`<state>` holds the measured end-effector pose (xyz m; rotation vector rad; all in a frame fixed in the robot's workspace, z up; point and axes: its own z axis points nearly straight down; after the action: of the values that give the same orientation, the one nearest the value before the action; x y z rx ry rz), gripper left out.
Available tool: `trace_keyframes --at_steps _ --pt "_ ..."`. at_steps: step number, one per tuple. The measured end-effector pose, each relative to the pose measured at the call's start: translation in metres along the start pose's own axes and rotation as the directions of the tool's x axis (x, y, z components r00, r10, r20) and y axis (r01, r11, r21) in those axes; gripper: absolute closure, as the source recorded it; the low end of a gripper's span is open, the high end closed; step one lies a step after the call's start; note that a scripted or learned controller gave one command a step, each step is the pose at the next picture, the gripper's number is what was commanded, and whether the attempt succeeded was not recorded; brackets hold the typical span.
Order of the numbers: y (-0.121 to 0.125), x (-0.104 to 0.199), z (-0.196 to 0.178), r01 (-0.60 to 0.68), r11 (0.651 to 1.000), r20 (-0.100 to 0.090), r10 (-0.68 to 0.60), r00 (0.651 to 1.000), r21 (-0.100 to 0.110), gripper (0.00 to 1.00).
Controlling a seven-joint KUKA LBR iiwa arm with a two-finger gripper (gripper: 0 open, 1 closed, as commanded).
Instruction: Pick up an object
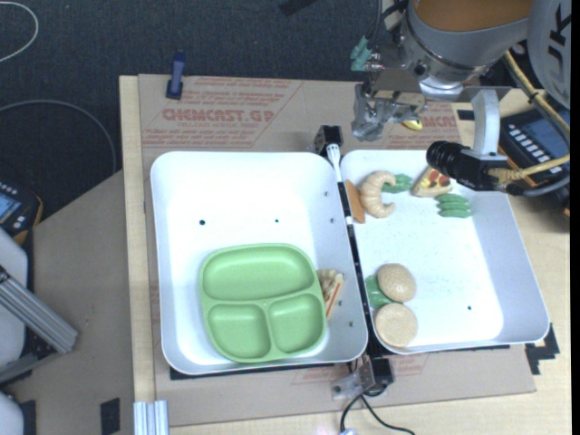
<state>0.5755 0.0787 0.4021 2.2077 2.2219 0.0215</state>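
My gripper (381, 120) hangs above the far edge of the right bin (489, 270), near its back left corner, with nothing seen between its fingers. Just below it in that bin lie a tan croissant (377, 195), a pizza slice (433, 183) and a green pea pod (454, 208). An orange carrot stick (355, 201) rests along the divider. Two round tan buns (396, 282) (396, 323) sit at the near left of the right bin, with a green leafy piece (372, 292) beside them.
The left bin (181, 198) holds a green three-compartment plate (261, 299) and a small bundle of fries (330, 287) at its right. A black camera unit (462, 166) juts over the right bin's far edge. A blue clip (176, 75) lies on the cardboard behind.
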Motion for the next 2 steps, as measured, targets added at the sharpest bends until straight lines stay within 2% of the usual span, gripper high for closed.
trace_keyframes --at_steps 1,2 --pt "-0.058 0.056 0.026 0.000 1.000 0.002 0.000 1.000 0.022 1.00" --pt "-0.079 -0.015 -0.096 -0.013 1.000 0.001 0.013 1.000 0.000 1.00"
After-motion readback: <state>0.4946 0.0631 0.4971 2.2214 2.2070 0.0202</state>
